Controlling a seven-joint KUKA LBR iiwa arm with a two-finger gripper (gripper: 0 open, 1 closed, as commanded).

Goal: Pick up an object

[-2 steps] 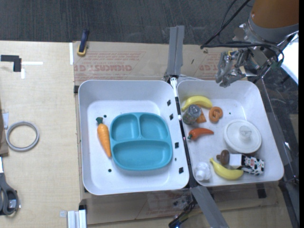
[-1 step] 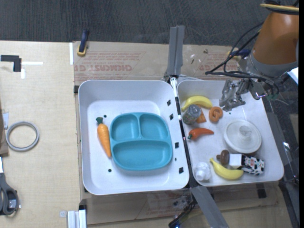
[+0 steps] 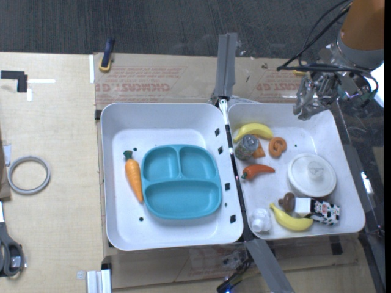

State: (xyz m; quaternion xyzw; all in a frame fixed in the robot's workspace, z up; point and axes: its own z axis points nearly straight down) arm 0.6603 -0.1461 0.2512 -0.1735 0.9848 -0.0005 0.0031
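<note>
The arm hangs at the far right corner, its gripper poised above the far edge of the right bin, with nothing beneath it to take; whether it is spread or pressed together I cannot tell. The likely pickings lie in that bin: a banana, a white lid-like dish, a red pepper. The left bin keeps a blue divided plate and a carrot just beside it.

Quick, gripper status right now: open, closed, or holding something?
Gripper: cannot be told from this view. It sits above the far right corner of the right bin, with nothing seen in it.
</note>
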